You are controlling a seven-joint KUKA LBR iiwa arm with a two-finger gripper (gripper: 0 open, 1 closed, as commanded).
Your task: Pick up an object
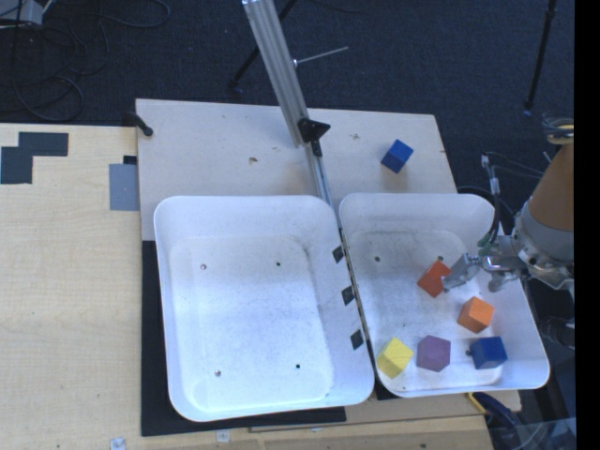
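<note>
Gripper (466,270) sits low in the right bin (403,216), fingers apart, tips just beside the red-orange cube (433,277) but not around it, so nothing is held. Risk: closing from here could shove the cube sideways rather than trap it. 4 other cubes lie near; the orange cube (475,314) could get bumped.

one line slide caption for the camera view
Gripper beside a red-orange cube in the right bin, among four other cubes.
</note>
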